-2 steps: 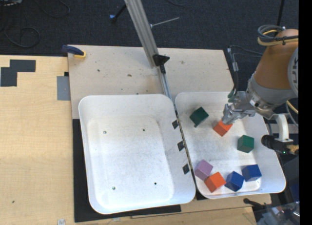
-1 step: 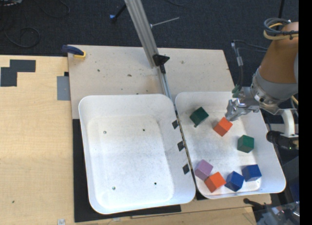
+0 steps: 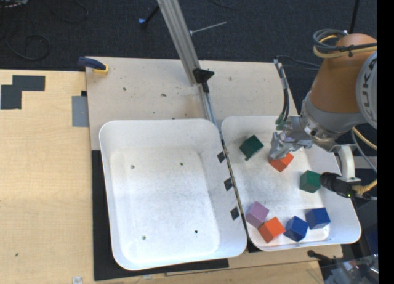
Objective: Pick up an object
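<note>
The left bin (image 3: 117, 147) is a shallow white tray, speckled with a few dark dots. Its right rim lies against the right bin (image 3: 345, 230), and three small black clips sit along that seam.

All the blocks lie in the right bin. Nearest the seam, toward the upper part, a dark green block (image 3: 251, 146) rests tilted. Down near the lower rim, a purple block (image 3: 257, 212) touches an orange block (image 3: 271, 229) just below and to its right. Right of that orange one sit two blue blocks (image 3: 296, 228), (image 3: 317, 217), side by side along the lower rim.

In the upper middle of the bin, a red block (image 3: 281, 162) lies right of the dark green block. The gripper (image 3: 280, 151) sits directly over it, touching or nearly so; whether its fingers are spread or closed, I cannot tell, nor whether they grip the block.

Right of the red block and lower, a second green block (image 3: 310, 182) rests near the right rim.
</note>
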